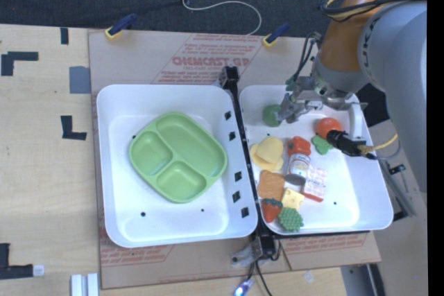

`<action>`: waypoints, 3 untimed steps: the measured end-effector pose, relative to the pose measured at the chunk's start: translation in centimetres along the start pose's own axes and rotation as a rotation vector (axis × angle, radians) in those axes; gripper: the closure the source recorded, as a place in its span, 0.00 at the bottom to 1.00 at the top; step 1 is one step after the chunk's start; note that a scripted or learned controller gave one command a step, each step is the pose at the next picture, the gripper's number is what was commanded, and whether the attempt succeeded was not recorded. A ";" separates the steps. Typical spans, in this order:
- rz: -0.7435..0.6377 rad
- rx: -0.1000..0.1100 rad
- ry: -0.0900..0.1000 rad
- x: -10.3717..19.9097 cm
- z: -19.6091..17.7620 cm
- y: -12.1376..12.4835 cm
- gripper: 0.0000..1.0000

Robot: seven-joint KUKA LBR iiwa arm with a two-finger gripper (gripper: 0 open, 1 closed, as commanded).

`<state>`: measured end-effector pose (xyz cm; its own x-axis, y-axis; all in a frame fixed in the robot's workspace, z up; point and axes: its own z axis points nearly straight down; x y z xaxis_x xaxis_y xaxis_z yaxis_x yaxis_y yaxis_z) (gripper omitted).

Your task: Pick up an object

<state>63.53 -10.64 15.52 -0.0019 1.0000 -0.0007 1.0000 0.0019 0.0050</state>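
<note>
The right bin [374, 208] holds several toy foods. A small round green piece [270, 114] lies near its back left corner. My gripper [289, 110] hangs low over the bin right beside that green piece, on its right, and seems to touch it. An orange-red tomato [328, 126] and a green leafy piece [321, 144] lie just right of the gripper. Nearer the front are a yellow piece [269, 150], a red piece [300, 145], a small jar [300, 166], a brown toast slice [270, 185] and a strawberry [270, 209].
The left bin [118, 218] bears a green divided plate [177, 157]. A black divider [238, 142] runs between the bins. A white-and-red packet [316, 184], a yellow wedge [293, 199] and a green bumpy piece [291, 219] crowd the right bin's front. The grey arm [395, 45] looms at right.
</note>
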 end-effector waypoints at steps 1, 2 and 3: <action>0.000 0.001 0.001 0.9 -4.7 -0.1 1.00; 0.000 0.003 0.001 0.9 -7.1 0.0 1.00; -0.004 0.005 0.002 6.0 -7.8 -1.5 1.00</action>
<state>61.99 -4.67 23.28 -0.0062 1.0000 0.0018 1.0000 0.0062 -0.0004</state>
